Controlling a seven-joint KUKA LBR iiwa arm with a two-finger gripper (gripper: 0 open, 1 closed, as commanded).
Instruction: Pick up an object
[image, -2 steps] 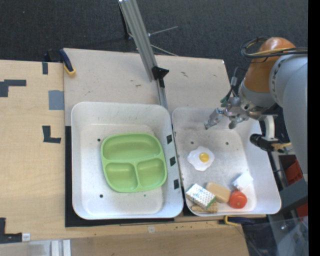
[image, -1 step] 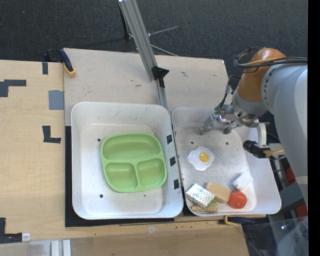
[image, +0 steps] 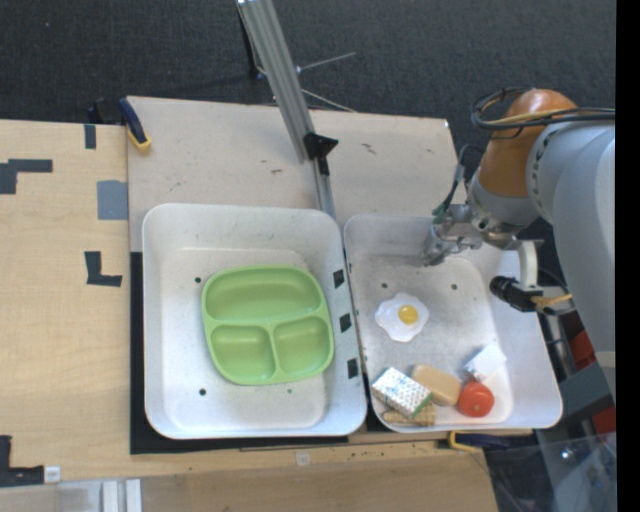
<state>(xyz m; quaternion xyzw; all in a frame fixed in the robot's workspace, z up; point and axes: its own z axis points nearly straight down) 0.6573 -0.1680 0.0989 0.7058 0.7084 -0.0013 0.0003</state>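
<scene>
My gripper (image: 436, 253) hangs over the far edge of the right bin (image: 520, 400), with nothing visible between its fingers. A fried egg (image: 402, 318) lies in the bin's middle, below and left of the gripper. Along the near edge sit a green-and-white box (image: 400, 391), a tan block (image: 437, 383), a red tomato (image: 476, 400) and a small white piece (image: 486, 361). All of them lie well apart from the gripper.
The left bin (image: 165, 300) holds a green divided plate (image: 267, 323). A metal pole (image: 290, 95) slants from the top down to the gap between the bins. The grey arm (image: 570, 190) fills the right side, and a black part (image: 512, 294) overhangs the right bin's rim.
</scene>
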